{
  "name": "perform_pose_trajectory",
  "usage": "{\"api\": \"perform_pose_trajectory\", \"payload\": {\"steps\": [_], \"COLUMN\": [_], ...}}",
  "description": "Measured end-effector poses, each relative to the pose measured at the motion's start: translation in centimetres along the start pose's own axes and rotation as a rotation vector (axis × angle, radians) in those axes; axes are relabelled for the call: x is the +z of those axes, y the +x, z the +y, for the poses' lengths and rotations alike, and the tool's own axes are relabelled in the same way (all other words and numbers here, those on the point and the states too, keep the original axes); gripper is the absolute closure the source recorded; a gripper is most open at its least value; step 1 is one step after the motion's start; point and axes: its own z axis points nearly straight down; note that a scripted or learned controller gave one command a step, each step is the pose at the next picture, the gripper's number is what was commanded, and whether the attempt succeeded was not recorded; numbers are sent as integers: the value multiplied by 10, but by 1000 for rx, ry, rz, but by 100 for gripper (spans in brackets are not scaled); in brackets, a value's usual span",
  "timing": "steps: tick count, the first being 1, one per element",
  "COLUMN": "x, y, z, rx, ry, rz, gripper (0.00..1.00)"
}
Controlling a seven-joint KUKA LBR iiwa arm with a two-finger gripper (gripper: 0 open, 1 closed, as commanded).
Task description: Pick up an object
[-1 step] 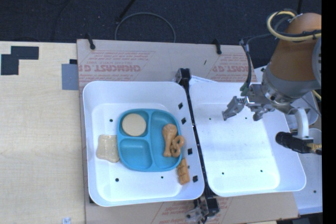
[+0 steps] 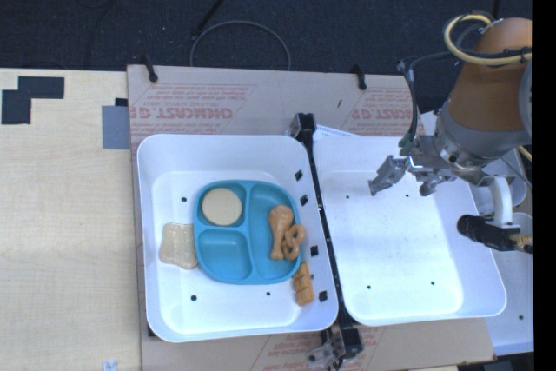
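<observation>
In the left bin (image 2: 165, 161) lies a blue divided plate (image 2: 233, 261). It holds a round tan biscuit (image 2: 221, 206) in its top-left compartment and a twisted brown pretzel-like piece (image 2: 285, 232) in its right one. A pale bread slice (image 2: 178, 245) lies against the plate's left edge. A small brown chunk (image 2: 302, 284) rests by the plate's lower right corner. My gripper (image 2: 407, 182) hangs over the upper part of the right bin (image 2: 434, 300), far from all these items. It is open, with nothing between its fingers.
A black divider clip strip (image 2: 314, 213) runs between the two bins. A black cylindrical part (image 2: 489, 232) sticks out by the right bin's right rim. Cardboard (image 2: 226, 104) lies under both bins, and a wooden bench top (image 2: 61, 230) extends to the left.
</observation>
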Motion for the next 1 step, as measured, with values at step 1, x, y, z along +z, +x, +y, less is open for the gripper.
{"api": "perform_pose_trajectory", "payload": {"steps": [1], "x": [54], "y": [-9], "z": [-5], "rx": [2], "ry": [6], "rz": [0], "gripper": [0]}}
